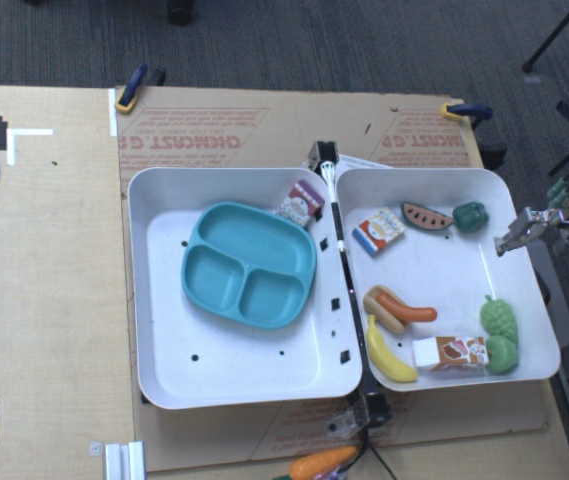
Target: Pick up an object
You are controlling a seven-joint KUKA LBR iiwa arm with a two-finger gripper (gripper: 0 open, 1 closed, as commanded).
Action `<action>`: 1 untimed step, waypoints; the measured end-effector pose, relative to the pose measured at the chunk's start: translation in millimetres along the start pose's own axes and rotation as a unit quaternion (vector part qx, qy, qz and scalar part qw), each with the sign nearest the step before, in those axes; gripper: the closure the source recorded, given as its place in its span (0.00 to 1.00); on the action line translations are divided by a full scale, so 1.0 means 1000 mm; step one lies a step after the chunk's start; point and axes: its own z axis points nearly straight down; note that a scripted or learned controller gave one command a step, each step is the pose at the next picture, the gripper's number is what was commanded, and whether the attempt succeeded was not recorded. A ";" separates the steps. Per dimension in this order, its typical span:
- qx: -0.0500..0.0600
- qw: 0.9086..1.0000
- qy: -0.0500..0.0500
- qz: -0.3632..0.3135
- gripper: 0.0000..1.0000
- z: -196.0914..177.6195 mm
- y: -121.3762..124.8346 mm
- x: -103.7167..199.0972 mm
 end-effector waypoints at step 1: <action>0.000 1.000 0.001 0.006 0.00 0.148 0.000 0.040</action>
